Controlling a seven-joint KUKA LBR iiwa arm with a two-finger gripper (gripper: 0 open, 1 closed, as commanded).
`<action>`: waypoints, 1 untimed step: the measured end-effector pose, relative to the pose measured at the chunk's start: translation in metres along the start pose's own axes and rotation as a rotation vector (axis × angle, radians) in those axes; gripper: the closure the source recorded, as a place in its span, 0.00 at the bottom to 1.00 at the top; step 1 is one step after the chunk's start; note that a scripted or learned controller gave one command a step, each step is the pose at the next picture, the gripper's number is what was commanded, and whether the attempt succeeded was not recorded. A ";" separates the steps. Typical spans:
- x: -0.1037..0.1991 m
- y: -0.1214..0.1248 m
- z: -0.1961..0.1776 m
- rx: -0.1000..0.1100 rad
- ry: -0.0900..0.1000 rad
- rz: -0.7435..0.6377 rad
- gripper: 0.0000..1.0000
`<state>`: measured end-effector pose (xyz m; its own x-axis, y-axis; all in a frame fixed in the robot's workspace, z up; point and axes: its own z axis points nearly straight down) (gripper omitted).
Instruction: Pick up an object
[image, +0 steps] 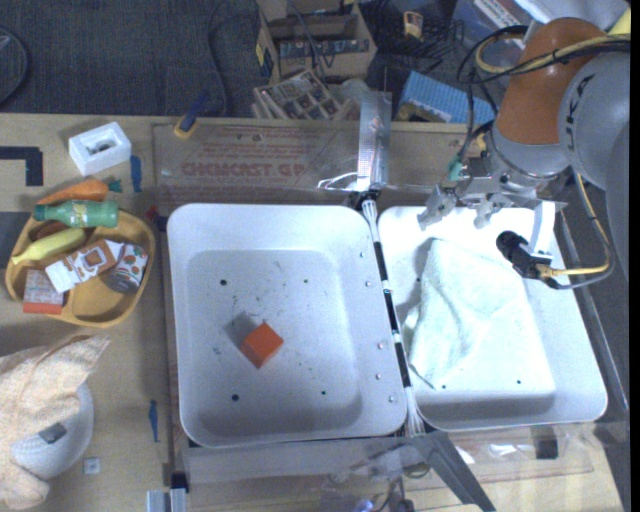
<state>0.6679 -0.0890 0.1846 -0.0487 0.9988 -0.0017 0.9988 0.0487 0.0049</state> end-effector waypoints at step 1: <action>-0.043 -0.004 0.090 0.006 0.001 -0.095 0.00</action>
